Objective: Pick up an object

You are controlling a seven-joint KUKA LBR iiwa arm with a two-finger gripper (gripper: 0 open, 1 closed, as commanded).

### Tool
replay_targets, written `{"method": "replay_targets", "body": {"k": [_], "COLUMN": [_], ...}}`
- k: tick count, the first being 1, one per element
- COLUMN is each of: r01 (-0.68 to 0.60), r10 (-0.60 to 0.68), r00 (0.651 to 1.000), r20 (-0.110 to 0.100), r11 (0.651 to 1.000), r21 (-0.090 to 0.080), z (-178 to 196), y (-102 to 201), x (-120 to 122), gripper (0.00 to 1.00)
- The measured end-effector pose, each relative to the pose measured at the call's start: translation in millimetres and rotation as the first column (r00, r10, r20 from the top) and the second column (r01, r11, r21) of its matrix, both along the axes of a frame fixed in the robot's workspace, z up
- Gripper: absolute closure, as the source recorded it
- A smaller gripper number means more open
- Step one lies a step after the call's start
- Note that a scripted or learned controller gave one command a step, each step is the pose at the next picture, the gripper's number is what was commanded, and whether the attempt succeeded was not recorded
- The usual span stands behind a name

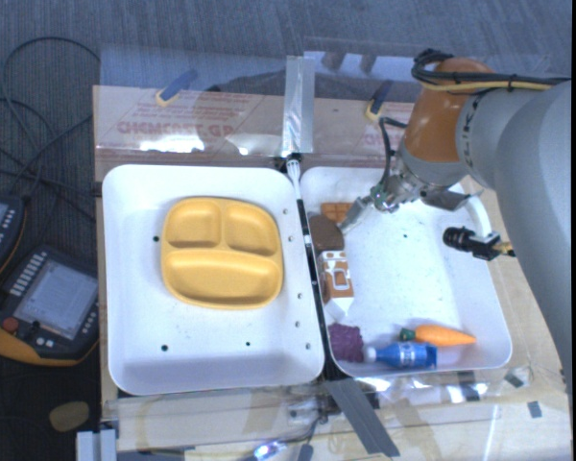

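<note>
Hand point(365, 206), grip unreadable, low over smooth white right bin point(461, 286), near flat brown packet point(326, 230).

grey arm point(528, 152), orange band point(437, 123), black cables on top.

- The cardboard sheet point(187, 123) behind the two bins bears a line of large reddish capital letters under clear film; glare blurs them, and no word reads with certainty.
- The small brown-and-white packet point(336, 277) in the right bin point(461, 286) carries print too small to read.
</note>
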State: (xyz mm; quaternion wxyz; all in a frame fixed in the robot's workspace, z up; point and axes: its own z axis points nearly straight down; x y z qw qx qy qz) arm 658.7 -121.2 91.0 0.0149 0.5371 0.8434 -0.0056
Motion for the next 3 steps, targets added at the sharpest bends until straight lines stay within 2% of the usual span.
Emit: {"method": "replay_targets", "body": {"k": [1,2,3], "r01": [0.011,0.009,0.009], "r10": [-0.011,-0.008,-0.009], "r00": [1.000,1.000,1.000], "r20": [-0.020,-0.010,-0.014], "r11": [1.000,1.000,1.000], "r21": [0.013,0.015,0.017], "z": [-1.7,9.0,8.6], "y": [-4.0,-1.4,-0.7], "x": [8.9,11.3,10.6], "gripper": [0.00,1.00,0.00]}}
